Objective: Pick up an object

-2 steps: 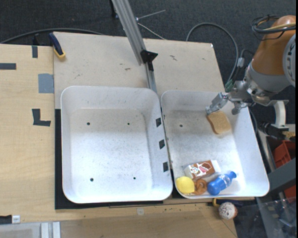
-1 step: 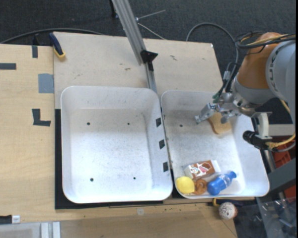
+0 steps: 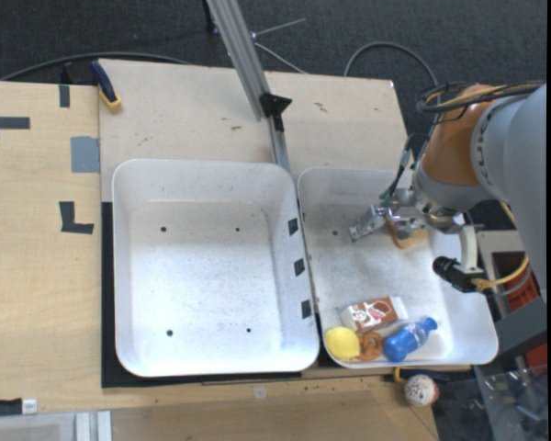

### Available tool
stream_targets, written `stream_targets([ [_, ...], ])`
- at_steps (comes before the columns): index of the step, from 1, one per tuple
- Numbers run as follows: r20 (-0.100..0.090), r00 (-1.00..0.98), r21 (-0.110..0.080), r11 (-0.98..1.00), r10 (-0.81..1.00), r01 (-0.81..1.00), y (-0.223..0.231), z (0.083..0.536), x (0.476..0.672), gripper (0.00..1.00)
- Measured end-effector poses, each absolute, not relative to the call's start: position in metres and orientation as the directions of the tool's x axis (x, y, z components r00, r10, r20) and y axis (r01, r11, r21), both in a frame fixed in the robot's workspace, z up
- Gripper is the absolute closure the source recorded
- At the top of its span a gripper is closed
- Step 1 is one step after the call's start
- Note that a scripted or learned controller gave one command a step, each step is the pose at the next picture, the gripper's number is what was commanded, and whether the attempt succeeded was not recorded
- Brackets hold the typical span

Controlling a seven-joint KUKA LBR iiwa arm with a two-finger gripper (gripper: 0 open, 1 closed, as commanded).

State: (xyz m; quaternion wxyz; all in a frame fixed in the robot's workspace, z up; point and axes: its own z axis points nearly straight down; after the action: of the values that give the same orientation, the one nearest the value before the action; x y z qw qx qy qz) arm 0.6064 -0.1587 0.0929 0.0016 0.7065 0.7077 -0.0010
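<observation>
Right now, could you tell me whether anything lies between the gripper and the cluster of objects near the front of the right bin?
Nothing visible does. The gripper hangs over the far part of the right bin, and bare bin floor separates it from the snack packet, yellow ball and blue bottle at the near edge.

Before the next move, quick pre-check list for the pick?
1. Targets present: yellow round fruit-like object, blue plastic bottle and white-and-brown packet lie in the right white bin - ok.
2. Tool over a target: it sits over bare floor, apart from the cluster - not ok.
3. Something between the tool's parts: cannot tell.
4. Items separated: they touch, crowded at the near wall - not ok.
</observation>
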Motion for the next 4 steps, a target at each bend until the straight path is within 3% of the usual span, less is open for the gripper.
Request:
stream_targets([
  [1,-0.002,-0.003,0.002,0.003,1.000,1.000,-0.158,0.106,0.607,1.00],
  [4,-0.002,-0.002,0.005,0.002,1.000,1.000,-0.160,0.278,0.617,1.00],
])
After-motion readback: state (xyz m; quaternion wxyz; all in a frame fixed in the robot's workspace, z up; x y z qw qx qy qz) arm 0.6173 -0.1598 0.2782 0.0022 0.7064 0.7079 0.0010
